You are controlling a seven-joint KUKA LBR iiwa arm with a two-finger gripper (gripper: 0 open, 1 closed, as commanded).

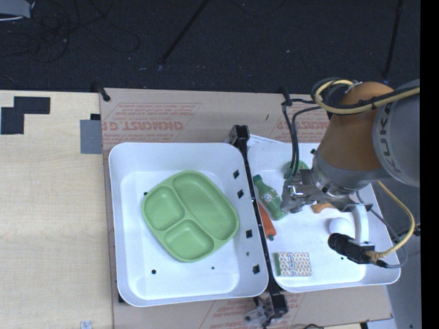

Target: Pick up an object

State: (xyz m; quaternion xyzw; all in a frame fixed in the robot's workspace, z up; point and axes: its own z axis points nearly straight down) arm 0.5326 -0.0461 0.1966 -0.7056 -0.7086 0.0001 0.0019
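Note:
My gripper (296, 199) hangs low over the right bin (322, 279), just right of a green bottle-shaped object (266, 193) lying near the bin's left wall. An orange carrot-like piece (265, 222) lies beside and below the green object. A small orange bit (321, 208) shows under the wrist. A patterned flat packet (293, 264) rests near the bin's front edge. A bit of green (299, 166) peeks out behind the gripper. Nothing can be seen between the fingers.
The left bin (130, 266) holds a green divided plate (190, 215). A black divider (250, 204) runs between the two bins. The arm covers much of the right bin's far right side. Cardboard lies beneath both bins.

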